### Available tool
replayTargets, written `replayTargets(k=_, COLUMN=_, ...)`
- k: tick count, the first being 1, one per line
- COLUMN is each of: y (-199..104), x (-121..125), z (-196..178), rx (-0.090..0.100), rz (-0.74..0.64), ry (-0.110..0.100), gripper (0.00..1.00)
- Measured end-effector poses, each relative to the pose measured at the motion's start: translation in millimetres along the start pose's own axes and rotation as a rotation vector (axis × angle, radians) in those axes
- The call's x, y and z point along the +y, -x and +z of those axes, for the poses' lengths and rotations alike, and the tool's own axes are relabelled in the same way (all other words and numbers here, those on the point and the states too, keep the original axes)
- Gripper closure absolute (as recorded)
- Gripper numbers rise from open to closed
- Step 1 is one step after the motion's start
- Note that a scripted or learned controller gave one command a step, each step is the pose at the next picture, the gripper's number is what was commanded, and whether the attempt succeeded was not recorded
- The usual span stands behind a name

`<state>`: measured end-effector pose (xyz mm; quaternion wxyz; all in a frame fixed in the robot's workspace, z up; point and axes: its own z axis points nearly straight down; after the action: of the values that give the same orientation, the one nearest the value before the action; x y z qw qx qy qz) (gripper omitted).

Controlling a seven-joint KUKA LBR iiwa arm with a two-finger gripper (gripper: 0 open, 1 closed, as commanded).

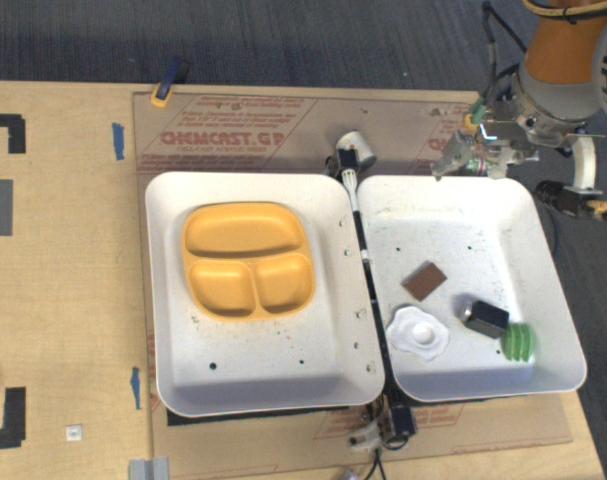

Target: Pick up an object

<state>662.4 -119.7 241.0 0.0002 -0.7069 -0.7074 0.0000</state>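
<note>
Two shallow white bins sat side by side on the bench. The left bin held a yellow three-compartment plastic tray. In the right bin lay a small brown square tile, a white round frilled piece, a black block and, touching it, a green ribbed object. The gripper hung above that bin's far rim, well apart from all four; whether it was wide or narrow I cannot tell.
</note>
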Motion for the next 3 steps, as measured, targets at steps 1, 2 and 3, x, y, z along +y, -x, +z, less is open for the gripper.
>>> replayTargets(k=1, y=5.8, x=-107.8, z=105.9, rx=0.0, rz=0.0, ry=-0.002, gripper=0.0)
replayTargets(k=2, y=35.1, x=-127.6, z=155.8, rx=0.0, rz=-0.381, ry=0.0, gripper=0.0)
replayTargets(k=3, y=26.0, x=-104.4, z=155.5, rx=-0.003, rz=-0.821, ry=0.005, gripper=0.0)
